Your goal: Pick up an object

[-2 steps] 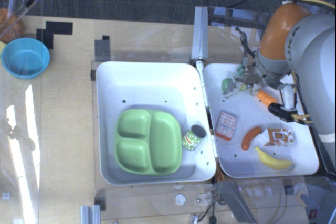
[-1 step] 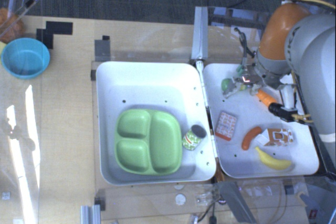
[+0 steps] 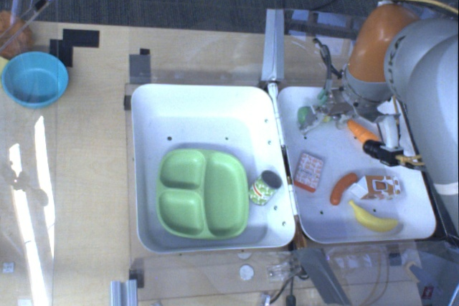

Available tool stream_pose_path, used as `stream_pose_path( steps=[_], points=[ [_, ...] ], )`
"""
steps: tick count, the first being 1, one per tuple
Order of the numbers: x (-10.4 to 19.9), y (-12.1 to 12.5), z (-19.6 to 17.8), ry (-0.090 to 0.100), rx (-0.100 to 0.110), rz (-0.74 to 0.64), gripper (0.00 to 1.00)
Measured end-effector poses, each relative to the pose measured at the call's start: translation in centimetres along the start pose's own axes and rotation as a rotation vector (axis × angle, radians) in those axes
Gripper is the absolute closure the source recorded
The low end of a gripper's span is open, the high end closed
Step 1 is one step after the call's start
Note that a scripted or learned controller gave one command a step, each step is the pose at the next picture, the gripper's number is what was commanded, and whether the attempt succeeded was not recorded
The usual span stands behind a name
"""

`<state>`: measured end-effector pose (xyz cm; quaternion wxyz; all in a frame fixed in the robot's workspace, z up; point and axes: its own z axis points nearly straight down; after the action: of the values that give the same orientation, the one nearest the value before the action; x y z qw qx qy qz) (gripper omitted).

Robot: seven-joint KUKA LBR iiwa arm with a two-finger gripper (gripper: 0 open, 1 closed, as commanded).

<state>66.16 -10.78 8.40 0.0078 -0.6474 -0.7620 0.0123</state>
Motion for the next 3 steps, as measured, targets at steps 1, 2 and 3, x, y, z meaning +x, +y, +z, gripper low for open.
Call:
stream_pose_path(
  steps=[1,2,3],
  points=[
    [0.80,0.15,0.00,0.001,0.000,0.017,0.00],
    [1.05,0.14,0.00,0.005,0.004,0.064,0.00],
    [1.13,0.16,0.00,0.002,0.003,0.049,0.00]
  ],
)
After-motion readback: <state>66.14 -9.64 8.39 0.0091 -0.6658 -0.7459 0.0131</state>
